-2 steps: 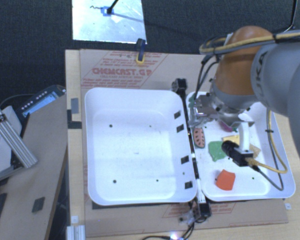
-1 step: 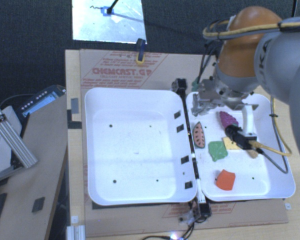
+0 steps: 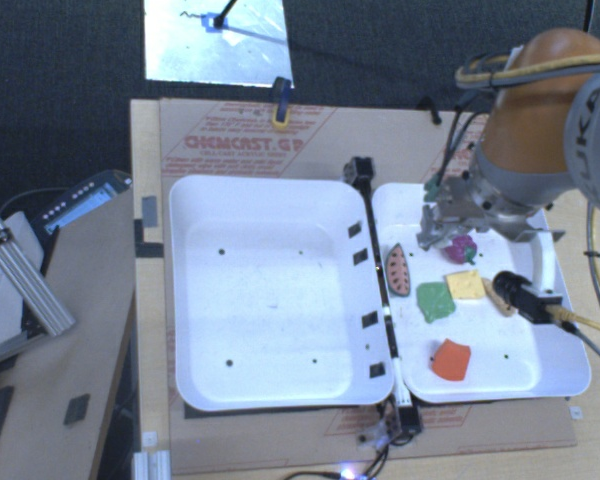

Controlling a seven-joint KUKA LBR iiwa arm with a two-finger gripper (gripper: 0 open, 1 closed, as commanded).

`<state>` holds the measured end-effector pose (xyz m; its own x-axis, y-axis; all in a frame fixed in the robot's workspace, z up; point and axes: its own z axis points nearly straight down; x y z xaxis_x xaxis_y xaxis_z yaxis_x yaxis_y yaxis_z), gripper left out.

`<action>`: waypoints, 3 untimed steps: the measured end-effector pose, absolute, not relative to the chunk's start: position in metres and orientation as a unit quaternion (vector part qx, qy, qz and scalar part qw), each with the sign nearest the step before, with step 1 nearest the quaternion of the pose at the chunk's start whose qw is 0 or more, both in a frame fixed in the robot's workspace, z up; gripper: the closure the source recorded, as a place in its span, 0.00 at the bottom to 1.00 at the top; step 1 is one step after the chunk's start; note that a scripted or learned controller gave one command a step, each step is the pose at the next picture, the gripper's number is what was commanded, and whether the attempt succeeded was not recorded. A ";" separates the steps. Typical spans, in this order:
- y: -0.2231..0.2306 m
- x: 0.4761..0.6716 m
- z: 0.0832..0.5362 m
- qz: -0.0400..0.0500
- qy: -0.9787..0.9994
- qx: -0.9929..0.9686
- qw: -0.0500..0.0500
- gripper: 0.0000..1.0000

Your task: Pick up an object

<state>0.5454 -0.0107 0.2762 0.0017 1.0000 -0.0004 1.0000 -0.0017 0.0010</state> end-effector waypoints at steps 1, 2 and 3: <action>0.018 0.528 0.426 0.008 0.710 0.704 0.006 1.00; -0.020 0.522 0.394 0.000 0.706 0.708 0.001 1.00; -0.064 0.524 0.378 0.000 0.706 0.708 0.001 1.00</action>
